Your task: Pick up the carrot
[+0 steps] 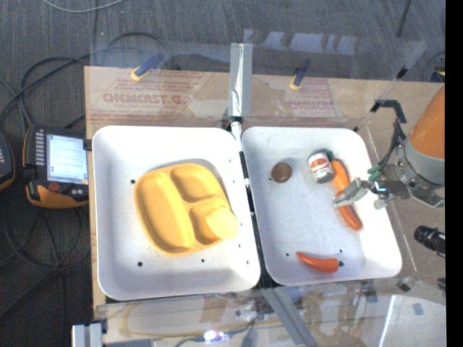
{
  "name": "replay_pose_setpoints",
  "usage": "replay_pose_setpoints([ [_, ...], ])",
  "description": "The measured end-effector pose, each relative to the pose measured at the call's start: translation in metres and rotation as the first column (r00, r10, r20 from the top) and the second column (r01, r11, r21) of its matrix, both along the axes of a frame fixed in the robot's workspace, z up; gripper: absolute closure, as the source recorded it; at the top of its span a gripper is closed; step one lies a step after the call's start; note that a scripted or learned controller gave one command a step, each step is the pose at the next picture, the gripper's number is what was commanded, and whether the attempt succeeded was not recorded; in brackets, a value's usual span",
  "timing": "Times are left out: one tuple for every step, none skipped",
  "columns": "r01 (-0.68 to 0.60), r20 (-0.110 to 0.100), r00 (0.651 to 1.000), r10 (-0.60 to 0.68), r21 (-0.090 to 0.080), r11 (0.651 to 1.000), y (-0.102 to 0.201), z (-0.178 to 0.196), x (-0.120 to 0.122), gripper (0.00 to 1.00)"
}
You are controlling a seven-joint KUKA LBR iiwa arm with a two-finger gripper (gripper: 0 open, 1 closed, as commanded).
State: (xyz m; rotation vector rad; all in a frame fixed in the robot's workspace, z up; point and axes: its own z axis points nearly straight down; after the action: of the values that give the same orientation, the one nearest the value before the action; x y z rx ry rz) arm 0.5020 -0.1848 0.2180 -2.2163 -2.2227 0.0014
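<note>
The carrot [341, 177], long and orange, lies in the right bin [289, 219] near its right wall, running from beside a small can down toward the front. My gripper [364, 196] reaches in from the right and hangs over the carrot's middle. One grey finger [349, 194] crosses the carrot, the other sits to its right, closer to the bin wall. The fingers stand apart, and nothing is held between them. The carrot's middle is hidden under the left finger.
A red-and-white can [319, 166] stands right beside the carrot's upper end. A brown round piece [281, 171] lies left of the can. A red-orange pepper-like piece [317, 262] lies at the bin's front. The left bin [116, 194] holds a yellow divided tray [187, 207].
</note>
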Motion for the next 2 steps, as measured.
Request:
replay_pose_setpoints([
  [-0.113, 0.000, 0.994, 0.113, -0.003, 0.994, -0.036, -0.076, 0.067, 0.00],
  [-0.132, 0.001, 0.991, 0.132, -0.004, 0.991, -0.021, -0.126, 0.098, 0.00],
])
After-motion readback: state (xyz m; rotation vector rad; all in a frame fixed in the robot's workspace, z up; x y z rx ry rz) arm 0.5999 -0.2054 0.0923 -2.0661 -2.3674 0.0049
